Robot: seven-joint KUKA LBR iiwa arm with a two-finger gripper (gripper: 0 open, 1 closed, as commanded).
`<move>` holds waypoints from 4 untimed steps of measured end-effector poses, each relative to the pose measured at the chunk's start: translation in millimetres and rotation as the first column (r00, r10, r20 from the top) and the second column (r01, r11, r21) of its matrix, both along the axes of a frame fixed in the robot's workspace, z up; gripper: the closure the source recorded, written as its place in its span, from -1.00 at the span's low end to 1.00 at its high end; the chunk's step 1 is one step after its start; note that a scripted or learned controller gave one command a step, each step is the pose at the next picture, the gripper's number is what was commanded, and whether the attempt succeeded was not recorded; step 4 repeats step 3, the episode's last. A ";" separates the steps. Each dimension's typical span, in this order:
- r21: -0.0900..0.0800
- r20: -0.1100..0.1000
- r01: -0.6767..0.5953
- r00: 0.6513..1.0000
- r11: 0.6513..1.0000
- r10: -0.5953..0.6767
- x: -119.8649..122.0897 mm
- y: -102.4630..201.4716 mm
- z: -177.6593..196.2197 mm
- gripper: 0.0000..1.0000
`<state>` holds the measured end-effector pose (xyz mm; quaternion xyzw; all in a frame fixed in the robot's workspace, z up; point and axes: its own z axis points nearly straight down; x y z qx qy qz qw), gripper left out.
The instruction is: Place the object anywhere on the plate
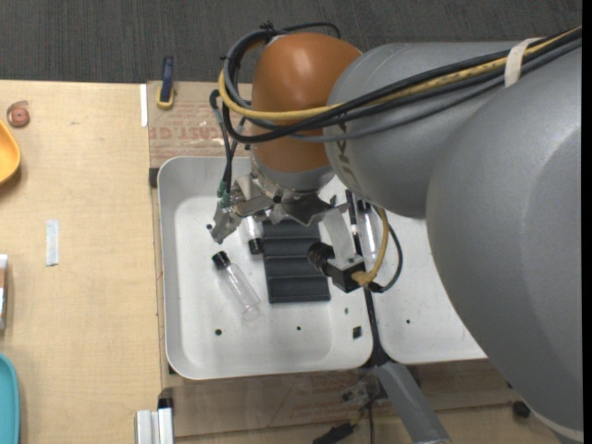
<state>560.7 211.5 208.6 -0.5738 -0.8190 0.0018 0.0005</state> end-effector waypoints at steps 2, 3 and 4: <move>0.000 0.003 -0.061 0.998 0.998 0.061 98.7 3.3 -110.3 -1.00; 0.004 -0.005 -0.496 0.868 0.868 0.496 97.2 -5.8 -117.6 -1.00; 0.004 -0.005 -0.496 0.868 0.868 0.496 97.2 -5.8 -117.6 -1.00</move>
